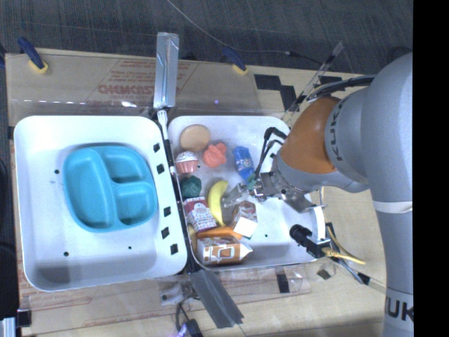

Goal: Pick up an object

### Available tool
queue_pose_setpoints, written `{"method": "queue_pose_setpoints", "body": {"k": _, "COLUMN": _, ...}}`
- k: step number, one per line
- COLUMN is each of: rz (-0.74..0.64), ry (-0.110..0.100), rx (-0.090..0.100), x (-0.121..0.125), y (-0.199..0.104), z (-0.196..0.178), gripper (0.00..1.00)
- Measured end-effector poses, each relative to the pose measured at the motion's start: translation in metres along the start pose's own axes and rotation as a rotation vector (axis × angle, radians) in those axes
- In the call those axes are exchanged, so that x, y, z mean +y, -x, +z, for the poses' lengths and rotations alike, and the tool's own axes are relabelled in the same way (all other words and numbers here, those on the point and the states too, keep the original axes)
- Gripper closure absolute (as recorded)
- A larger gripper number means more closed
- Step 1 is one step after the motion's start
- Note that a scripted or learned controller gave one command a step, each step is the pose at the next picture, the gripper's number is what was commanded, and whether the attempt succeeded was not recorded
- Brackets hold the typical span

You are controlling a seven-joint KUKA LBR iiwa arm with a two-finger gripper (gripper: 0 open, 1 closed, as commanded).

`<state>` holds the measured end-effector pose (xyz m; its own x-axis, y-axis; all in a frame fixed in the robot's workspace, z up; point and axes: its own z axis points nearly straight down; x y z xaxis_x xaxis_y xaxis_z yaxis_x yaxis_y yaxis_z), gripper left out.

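The hand (240, 196) is lowered into the right bin (273, 128), seemingly to reach the crowded toys; how wide it stands cannot be told. The banana (218, 201) is found just beside it, its long axis lying roughly up-down in view. A blue tray (112, 186) is kept apart in the left bin (35, 188).

Arm (379, 139) cut off at right
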<state>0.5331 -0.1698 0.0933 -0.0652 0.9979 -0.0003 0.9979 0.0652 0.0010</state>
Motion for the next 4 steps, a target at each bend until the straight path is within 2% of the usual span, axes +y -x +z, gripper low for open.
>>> {"method": "queue_pose_setpoints", "body": {"k": 4, "rz": 0.000, "ry": 0.000, "rx": 0.000, "x": 0.0000, "y": 0.0000, "z": 0.0000, "gripper": 0.00}}
